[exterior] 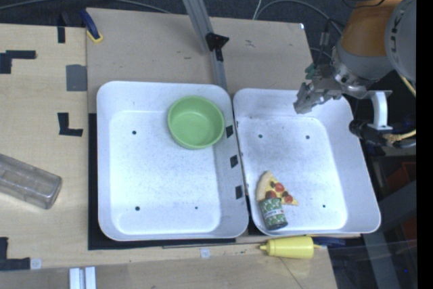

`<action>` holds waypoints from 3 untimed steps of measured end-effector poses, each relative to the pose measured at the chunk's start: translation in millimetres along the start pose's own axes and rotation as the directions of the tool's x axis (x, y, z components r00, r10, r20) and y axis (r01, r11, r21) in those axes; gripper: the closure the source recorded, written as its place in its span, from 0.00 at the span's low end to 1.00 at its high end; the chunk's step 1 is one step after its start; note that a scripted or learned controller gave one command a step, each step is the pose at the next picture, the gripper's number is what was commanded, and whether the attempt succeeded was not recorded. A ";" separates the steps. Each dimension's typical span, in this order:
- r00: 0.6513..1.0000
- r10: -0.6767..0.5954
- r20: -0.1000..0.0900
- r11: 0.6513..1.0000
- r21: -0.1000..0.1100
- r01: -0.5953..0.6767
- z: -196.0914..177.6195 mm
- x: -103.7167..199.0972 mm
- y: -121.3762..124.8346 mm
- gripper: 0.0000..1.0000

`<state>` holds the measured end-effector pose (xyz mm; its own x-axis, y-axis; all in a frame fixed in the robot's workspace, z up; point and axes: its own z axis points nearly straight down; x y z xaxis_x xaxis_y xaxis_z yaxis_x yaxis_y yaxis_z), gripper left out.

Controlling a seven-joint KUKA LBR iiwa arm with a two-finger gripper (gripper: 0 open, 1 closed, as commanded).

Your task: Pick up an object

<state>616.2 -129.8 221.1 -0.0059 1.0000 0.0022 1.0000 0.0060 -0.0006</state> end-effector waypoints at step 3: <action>1.000 -0.001 0.001 1.000 0.003 0.001 9.9 156.3 -25.2 1.00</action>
